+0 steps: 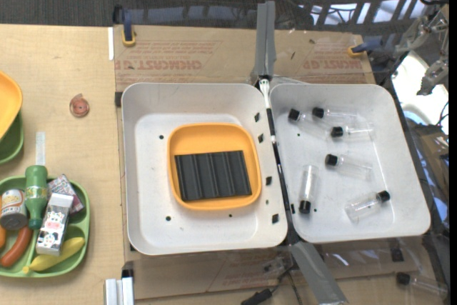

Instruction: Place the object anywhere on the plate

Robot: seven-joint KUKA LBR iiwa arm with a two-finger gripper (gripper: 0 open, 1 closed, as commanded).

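Note:
An orange plate [213, 136] with rounded corners lies in the middle of the left white bin [143, 153]. A dark grey ridged slab [216, 176] rests flat on the plate and covers most of its lower half. In the right white bin [400, 153] lie several clear vials with black caps, scattered flat. One vial [306, 188] is near the bin's left wall, and another vial [367, 204] is at the front right. A third vial [348, 131] lies toward the back.
On the wooden bench at the left stand a green tray of toy food [43, 228] and stacked orange and green bowls [7, 121]. A small pink disc [79, 106] lies behind them. Cardboard [186, 57] underlies both bins. A metal frame and cables [428, 25] crowd the back right.

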